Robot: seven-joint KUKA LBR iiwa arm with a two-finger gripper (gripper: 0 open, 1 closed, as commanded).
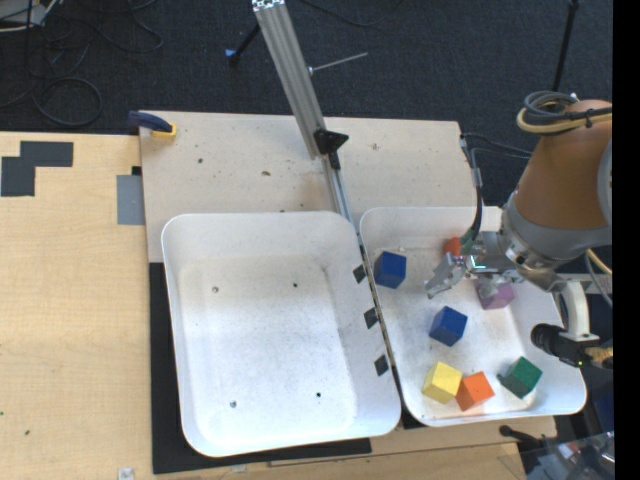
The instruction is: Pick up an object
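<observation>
Orange wooden cube (475, 390) beside yellow wooden cube (442, 381) in right white bin (560, 403); claw (447, 276) above, state unclear.

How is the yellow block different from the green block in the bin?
The small yellow cube block sits nearer the middle edge of the right white bin; the small green cube block sits toward its outer edge. The yellow block touches an orange block; the green block stands a little apart from it. They differ in colour. Both look like small cubes of similar size, resting on the bin floor near its front rim.
</observation>
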